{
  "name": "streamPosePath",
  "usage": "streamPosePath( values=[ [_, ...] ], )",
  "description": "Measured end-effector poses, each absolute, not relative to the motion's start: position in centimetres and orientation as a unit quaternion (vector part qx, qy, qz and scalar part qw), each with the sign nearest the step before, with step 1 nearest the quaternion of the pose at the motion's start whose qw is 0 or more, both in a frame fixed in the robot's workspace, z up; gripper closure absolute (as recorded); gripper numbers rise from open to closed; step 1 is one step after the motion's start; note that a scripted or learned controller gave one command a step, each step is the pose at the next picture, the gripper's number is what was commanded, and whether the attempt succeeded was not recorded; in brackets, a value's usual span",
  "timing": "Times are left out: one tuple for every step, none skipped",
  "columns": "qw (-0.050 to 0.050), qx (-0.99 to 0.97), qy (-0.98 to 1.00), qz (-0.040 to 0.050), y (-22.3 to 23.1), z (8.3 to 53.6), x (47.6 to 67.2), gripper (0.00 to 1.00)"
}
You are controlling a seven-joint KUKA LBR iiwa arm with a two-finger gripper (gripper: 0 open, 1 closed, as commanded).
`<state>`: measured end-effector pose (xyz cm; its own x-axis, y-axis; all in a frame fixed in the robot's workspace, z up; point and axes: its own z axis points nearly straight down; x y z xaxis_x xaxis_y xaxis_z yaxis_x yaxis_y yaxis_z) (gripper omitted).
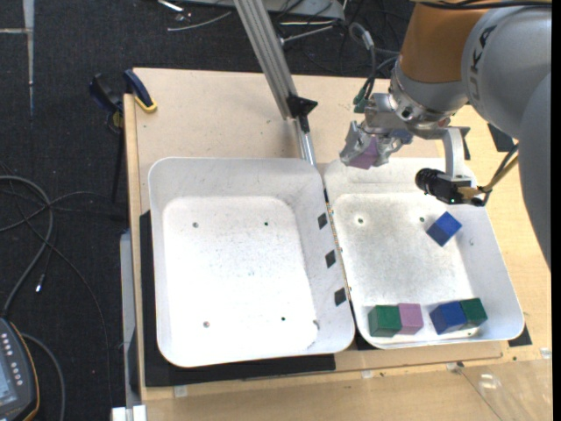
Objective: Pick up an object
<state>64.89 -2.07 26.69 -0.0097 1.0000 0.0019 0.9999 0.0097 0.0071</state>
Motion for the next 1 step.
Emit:
streamPosePath(
  values=[
    [-0.001, 0.706, 0.708, -0.0014, -1.54, 26.39, 61.50, 1.00]
  ],
)
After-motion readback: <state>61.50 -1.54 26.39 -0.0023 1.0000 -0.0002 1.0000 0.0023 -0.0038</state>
